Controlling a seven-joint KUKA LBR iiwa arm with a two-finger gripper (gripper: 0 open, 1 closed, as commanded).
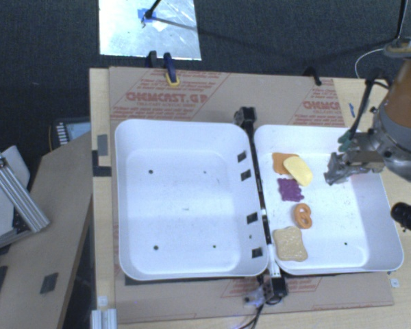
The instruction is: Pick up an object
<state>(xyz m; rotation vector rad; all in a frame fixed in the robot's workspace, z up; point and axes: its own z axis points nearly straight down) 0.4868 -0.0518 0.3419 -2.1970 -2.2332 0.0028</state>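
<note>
Diagonally, the yellow piece points toward the lower right.

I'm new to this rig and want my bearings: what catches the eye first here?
A cluster of small toy foods in the right bin: a yellow piece over an orange one, a purple piece, an orange pretzel and a tan slice. The gripper hovers just right of the yellow piece.

"CHEMCAST GP" in red, repeated, on the brown board beneath the bins.
</note>
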